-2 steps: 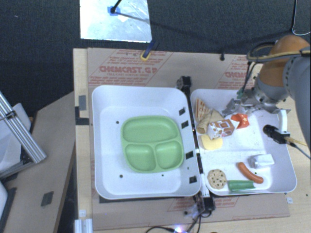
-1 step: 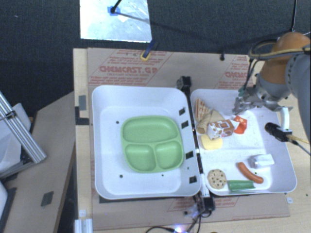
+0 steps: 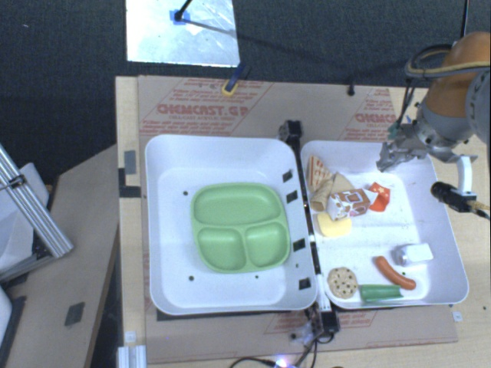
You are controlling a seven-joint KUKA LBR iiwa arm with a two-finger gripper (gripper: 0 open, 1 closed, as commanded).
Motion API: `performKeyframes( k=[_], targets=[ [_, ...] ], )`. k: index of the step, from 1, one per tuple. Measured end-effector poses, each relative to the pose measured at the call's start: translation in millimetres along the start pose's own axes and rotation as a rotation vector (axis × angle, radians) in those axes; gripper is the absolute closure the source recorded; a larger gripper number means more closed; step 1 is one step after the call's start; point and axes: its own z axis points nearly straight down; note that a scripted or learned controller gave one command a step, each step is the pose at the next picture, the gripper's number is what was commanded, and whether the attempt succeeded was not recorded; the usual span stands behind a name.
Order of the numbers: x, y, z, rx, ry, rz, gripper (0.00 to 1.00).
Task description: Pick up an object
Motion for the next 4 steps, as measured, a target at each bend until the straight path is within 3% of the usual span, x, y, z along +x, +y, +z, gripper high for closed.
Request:
performKeyframes(
  k=[2, 4],
  targets=[
    [9.4, 6.6, -84.3, 0.001, 0.001, -0.001, 1.00],
    [92.1, -27.7, -92.5, 0.006, 0.003, -0.003, 1.00]
  ],
)
